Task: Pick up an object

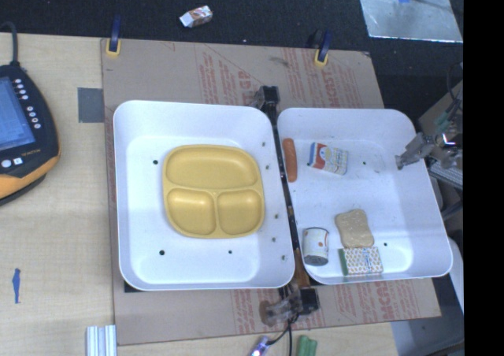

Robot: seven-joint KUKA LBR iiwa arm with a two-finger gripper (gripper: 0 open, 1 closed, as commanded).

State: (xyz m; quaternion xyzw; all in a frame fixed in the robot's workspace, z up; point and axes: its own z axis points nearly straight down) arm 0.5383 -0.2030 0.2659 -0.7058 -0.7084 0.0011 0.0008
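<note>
At the near edge of the right bin [429,213], a flat patterned packet [361,261] is seen lying against the front wall, with a small tin can [315,246] on its side just to its left and a tan sponge-like block [354,228] touching the packet's far edge. Further back in the same bin lie a small white carton with a red and blue label [327,158] and a hot dog sausage [290,160], the sausage set lengthwise along the wall shared with the left bin [134,189]. The left bin is occupied by a yellow divided plate [213,190].

No single object is named by the task, so any of these may be taken. The carton is judged the easiest candidate: light, fairly stiff, standing apart from its neighbours, and best taken across its shorter sides. The sponge-like block is judged soft and forgiving, though crowded by the packet. The can is likely to be smooth and inclined to roll (a grasp across its round body would be risky). The sausage is probably slippery and awkwardly near the wall.

The gripper [409,156] is seen at the right bin's far right rim, above bare floor and well apart from every object. Nothing is seen held in it; whether it is apart or together cannot be told.
</note>
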